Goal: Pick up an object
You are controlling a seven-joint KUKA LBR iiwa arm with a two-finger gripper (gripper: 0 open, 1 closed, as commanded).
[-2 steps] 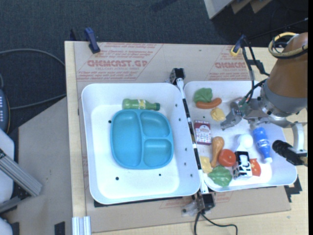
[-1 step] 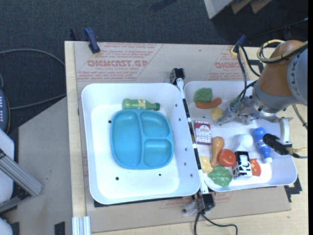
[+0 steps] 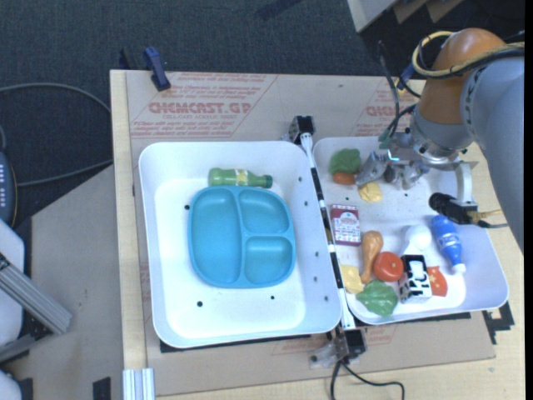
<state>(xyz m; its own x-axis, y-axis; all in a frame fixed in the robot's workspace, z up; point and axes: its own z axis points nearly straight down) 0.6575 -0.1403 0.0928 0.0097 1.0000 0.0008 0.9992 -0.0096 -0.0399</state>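
Right bin (image 3: 491, 294), near end: green leafy piece (image 3: 379, 297), red tomato (image 3: 388, 266), blue bottle (image 3: 448, 242). Farther in: small yellow object (image 3: 371, 192), rounded and pale, lying beside the claw (image 3: 376, 171). Claw state: cannot tell.

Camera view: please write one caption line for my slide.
Grey KUKA arm's gripper hovers over the right white bin of toy food; left white bin holds a blue divided plate.
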